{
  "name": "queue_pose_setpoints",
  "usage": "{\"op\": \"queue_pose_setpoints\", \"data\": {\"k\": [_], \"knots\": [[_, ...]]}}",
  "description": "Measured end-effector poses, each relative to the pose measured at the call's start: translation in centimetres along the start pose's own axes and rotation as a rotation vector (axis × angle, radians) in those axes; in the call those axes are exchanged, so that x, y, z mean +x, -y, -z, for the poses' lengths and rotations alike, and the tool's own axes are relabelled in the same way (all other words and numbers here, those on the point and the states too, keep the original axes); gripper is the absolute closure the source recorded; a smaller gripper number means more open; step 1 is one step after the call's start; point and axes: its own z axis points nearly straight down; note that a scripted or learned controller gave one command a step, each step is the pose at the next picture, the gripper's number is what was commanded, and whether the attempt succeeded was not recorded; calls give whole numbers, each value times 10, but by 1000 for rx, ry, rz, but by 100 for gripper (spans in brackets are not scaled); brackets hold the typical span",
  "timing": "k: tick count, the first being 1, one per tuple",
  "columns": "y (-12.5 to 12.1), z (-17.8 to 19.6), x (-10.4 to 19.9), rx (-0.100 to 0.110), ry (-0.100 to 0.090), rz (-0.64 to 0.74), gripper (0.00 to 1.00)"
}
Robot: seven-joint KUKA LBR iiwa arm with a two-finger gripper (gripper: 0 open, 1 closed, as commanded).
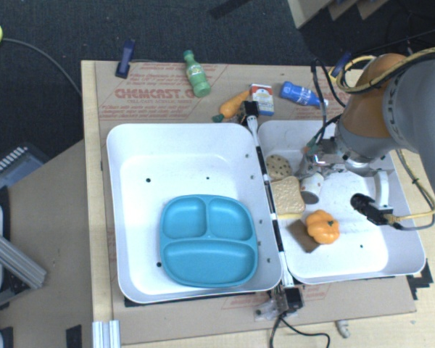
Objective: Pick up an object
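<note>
One grey arm [391, 114] reaches down into your right white bin [391, 259]; I cannot tell its grip state. The small orange pumpkin [322, 228] lies near, below the gripper [317, 164].

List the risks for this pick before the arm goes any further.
1. The small orange pumpkin, the brown piece under it and the cracker crowd together against the right bin wall, so a grasp may catch two or just nudge them.
2. The gripper sits by the round cookie, a flat item likely to slip.
</note>
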Motion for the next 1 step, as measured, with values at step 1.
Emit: {"op": "queue_pose_setpoints", "data": {"k": [1], "knots": [[30, 102, 54, 4, 0, 0, 100]]}}
